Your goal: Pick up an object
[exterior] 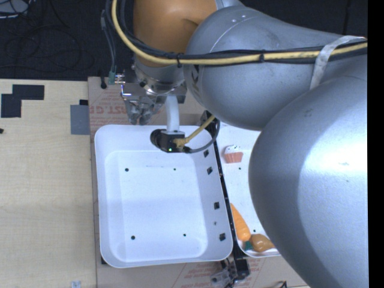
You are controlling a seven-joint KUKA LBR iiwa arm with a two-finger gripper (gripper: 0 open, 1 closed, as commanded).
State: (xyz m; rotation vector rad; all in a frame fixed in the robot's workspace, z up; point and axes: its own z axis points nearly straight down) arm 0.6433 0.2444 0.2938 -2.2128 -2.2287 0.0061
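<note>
Two shallow white bins are seen side by side on the bench. The left bin (108, 209) is in full view – its floor shows a few small dark holes and a soft shadow, and no loose object is seen lying on it. The right bin (240, 179) is largely covered by the grey arm (300, 101), which reaches in from the right; just a strip along the divider is seen.

Three small things are seen in that strip. A cupcake-like toy (233, 155), white on top and pink below, sits toward the far end, near the divider. An orange carrot (240, 222) lies at the near end, aligned roughly with the divider, and a tan rounded piece (260, 242) lies just beside its near tip, at the bin's near rim. Whether carrot and tan piece touch cannot be told.

The gripper (143, 114) is seen at the far edge of the left bin, over the rim and the cardboard beyond, below the orange band (168, 14). Whether its fingers are open or closed cannot be told, as they are blurred against the cardboard – nothing is seen between them. The objects lie well apart from it, in the other bin.
</note>
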